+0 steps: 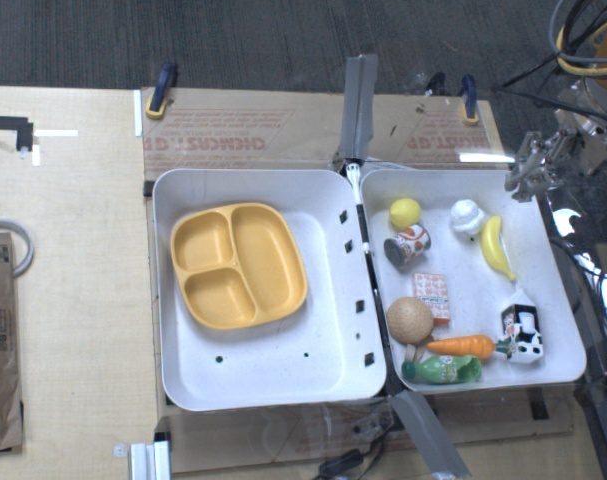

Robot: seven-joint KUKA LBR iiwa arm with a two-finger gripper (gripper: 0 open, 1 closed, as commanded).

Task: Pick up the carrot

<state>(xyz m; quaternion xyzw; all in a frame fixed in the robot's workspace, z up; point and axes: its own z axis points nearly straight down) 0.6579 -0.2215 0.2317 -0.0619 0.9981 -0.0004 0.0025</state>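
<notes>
The orange carrot (461,346) lies on its side near the front of the right bin (553,268), its green top pointing right toward a black-and-white cow toy (523,333). It rests just above a green packet (443,370) and to the right of a brown ball (410,320). My gripper (529,171) hovers over the right bin's far right corner, well away from the carrot, with nothing seen in it.
The right bin also holds a banana (497,246), a white object (467,218), a yellow ball (405,212), a small can (408,245) and a red-and-white box (433,296). In the left bin (283,368) sits a yellow divided plate (239,265). Cables hang at the far right.
</notes>
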